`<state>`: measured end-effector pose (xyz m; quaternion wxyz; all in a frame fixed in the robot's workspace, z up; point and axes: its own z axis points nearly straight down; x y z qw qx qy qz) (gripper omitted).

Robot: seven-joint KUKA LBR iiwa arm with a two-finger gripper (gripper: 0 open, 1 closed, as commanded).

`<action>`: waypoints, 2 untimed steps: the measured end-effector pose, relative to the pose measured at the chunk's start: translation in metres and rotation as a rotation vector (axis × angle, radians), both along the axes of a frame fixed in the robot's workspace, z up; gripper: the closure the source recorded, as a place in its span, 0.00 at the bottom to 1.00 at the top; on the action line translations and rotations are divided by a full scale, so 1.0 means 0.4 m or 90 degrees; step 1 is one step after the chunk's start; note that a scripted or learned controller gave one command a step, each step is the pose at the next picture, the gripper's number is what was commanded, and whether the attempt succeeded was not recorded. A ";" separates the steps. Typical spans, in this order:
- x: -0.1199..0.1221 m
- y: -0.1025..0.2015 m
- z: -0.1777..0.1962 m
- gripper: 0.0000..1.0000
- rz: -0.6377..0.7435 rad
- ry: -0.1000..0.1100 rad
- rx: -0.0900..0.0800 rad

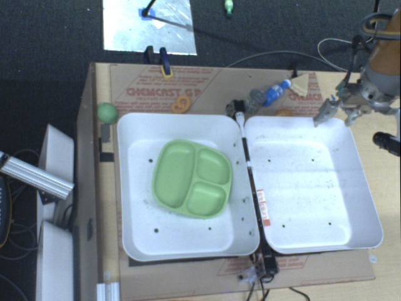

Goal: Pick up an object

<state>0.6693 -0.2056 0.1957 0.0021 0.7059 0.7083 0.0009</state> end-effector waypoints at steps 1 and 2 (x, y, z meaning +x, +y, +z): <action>-0.003 0.002 -0.281 0.00 0.000 0.004 0.003; 0.000 0.017 -0.277 0.00 0.000 0.001 0.000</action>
